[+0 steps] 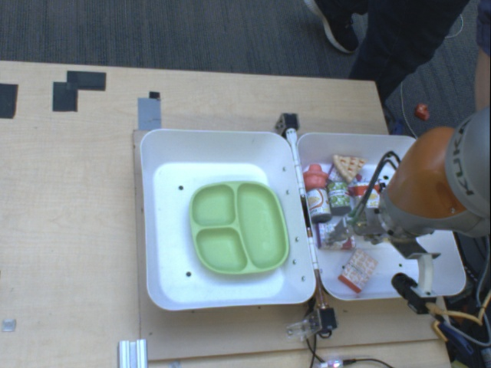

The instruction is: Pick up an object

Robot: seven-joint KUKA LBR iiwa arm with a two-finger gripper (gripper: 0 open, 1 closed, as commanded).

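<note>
- Where the bench (69,228) shows pale wood grain, smooth and matte, with dark square patches near its far left corner.
- Left bin (153,228): shallow, white, glossy plastic, rounded corners, raised rim.
- Resting inside it, near the middle: light green divided plate (239,228), rounded-rectangle outline, three moulded compartments, two smaller on the left and one long on the right, smooth and slightly shiny.
- Right bin (453,274): same white plastic and rounded form, touching the left bin along a shared central edge fitted with a metal clamp strip.
- Clustered in the right bin's left half, small toy groceries: red bottle-shaped piece (314,179) by the inner wall; tan waffle-patterned wedge (348,165) at the far side; dark green can (338,198) with a printed label, between the two and the arm.
- Lying apart toward the near edge: flat pinkish packet (357,269) with a dotted surface and a red end, tilted.
- Reaching in from the right: grey arm with broad orange band (426,182), rounded and smooth, covering much of the right bin.
- Gripper (347,232): low over the clutter at the bin's inner left, just near of the green can; fingers lost among dark shapes beneath the wrist, so open or closed cannot be told, nor whether anything is gripped.
- Beyond the bench: dark ribbed carpet and a standing person's shoe (331,18).
</note>
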